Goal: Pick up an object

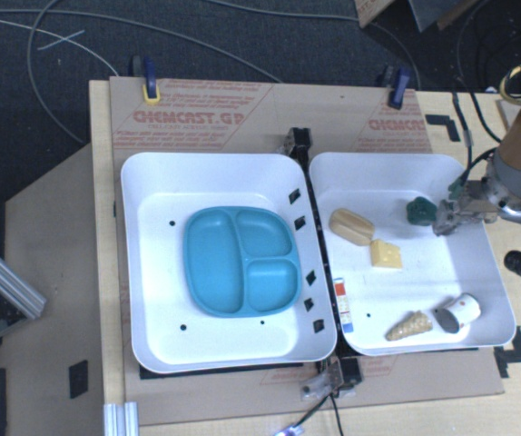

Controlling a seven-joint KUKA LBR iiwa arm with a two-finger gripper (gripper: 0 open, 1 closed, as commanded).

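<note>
You see the gripper (446, 218) low at the right bin's (478, 271) far right, just beside a dark green object (420, 211); whether it's spread or closed, you cannot tell.

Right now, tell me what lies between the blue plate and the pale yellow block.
In the camera view, a tan bread-like piece lies between the blue plate and the pale yellow block, past the bins' adjoining walls.

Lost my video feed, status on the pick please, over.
Gripper low at right bin's far right side, beside the green object. Nothing seen held. Bread roll, cheese wedge, cone lie apart, not in the way.
</note>
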